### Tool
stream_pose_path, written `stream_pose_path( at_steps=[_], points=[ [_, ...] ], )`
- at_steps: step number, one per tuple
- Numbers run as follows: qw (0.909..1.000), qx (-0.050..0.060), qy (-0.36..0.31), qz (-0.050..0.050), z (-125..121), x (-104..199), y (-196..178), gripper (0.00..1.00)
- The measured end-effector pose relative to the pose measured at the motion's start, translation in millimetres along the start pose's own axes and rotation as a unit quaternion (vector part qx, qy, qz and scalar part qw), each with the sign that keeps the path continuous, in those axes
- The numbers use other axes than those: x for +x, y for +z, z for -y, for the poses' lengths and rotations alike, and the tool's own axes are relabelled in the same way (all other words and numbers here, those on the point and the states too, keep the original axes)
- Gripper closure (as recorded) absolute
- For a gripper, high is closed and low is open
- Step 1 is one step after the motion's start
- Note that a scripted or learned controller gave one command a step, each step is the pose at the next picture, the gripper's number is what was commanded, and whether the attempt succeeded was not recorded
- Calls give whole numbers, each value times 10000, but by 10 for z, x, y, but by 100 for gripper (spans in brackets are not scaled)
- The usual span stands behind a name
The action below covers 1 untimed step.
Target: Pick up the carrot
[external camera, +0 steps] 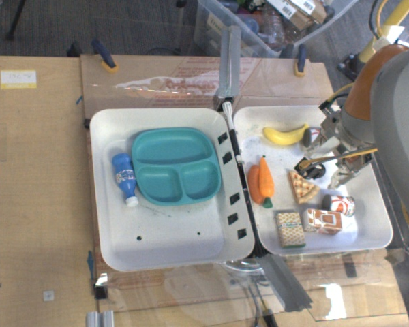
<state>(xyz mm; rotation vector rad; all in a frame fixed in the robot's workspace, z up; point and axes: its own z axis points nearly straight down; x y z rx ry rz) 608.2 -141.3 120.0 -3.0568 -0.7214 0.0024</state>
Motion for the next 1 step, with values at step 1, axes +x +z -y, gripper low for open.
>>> stream_pose_path(
  at_steps=[1],
  points=[
    [9998,59,173,-56,-268,-805,306,0]
  ],
)
